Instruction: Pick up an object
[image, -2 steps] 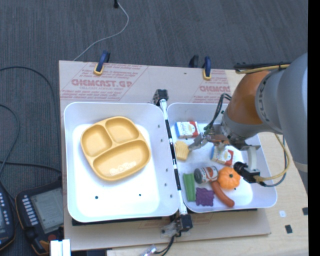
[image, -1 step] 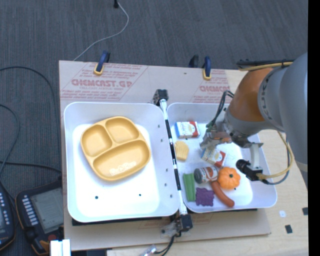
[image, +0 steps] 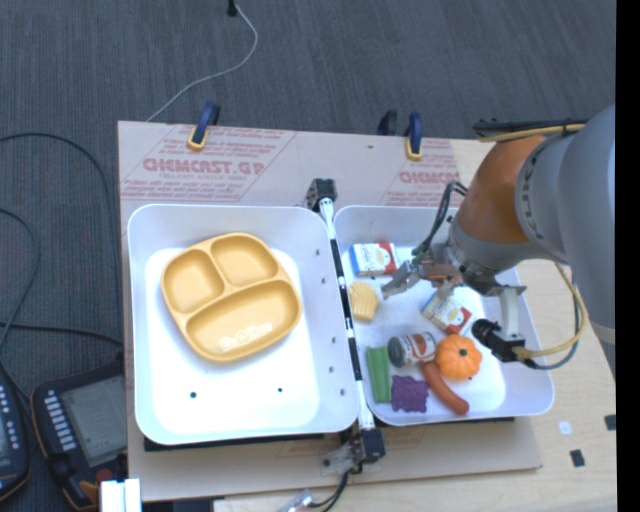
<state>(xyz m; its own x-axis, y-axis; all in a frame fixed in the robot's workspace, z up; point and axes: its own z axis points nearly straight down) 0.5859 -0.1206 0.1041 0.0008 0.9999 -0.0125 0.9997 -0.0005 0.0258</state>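
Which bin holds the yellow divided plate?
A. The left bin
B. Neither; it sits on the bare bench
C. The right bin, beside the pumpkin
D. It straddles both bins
A: the plate lies wholly inside the left bin, while the pumpkin and the other small items sit in the right bin.

Left bin (image: 150, 400): divided plate (image: 232, 295) in far half. Right bin (image: 530, 395): carton (image: 373, 258) at far-left corner; can (image: 412, 349), pumpkin (image: 459, 358), sausage (image: 444, 390), grapes (image: 408, 393) near front edge.
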